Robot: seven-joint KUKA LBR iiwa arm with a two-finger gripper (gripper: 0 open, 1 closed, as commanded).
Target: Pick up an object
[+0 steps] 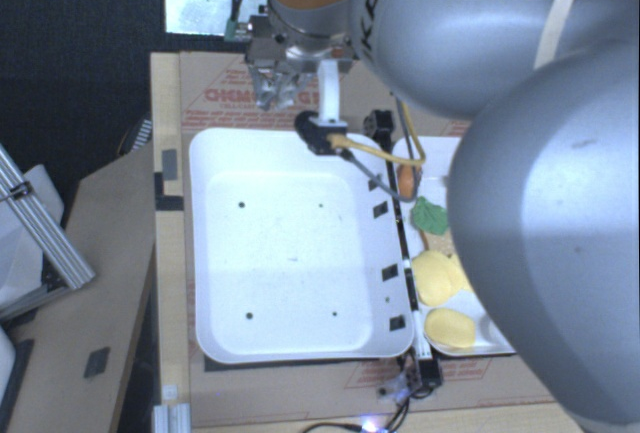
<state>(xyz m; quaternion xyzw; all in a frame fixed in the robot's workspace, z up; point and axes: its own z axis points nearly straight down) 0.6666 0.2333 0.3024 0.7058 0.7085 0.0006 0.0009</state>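
Camera view: tool [275, 93] hangs above left bin's [210, 321] far rim, fingers apart, holding nothing. Right bin [500, 346] holds two yellow lumps [438, 279], a green piece [430, 215], an orange piece [407, 182]. Lumps look light, rounded, maybe slippery; grip across widest part.

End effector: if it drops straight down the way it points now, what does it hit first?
Probably the brown cardboard sheet just beyond the far rim of the shallow white left bin. The metal end effector appears above that strip, though depth is unclear from this slant.
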